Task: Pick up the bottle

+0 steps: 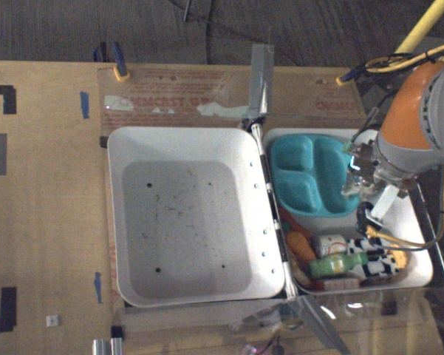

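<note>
The arm (417, 120) comes in from the right edge and bends down over the right bin (421, 268), its orange band sitting high above the grey wrist. Below the wrist, the pincer (366, 198) hangs over the near right side of a teal divided tray (310, 176) that fills the far half of that bin. How far the pincer is open cannot be told from this angle, and nothing can be seen held in it. The bottle (338, 264), green and lying on its side, rests in the near part of the right bin, apart from the pincer and nearer the camera than it. Around the bottle lies a small heap: an orange piece (301, 247) to its left, a pale can-like object (332, 243) just behind it, and a black-and-white patterned item (380, 261) to its right. A yellow cable (399, 244) curves across the bin beside that heap. The left bin (185, 213) sits beside the right one on the desk (44, 198), their rims meeting along the middle.
</note>
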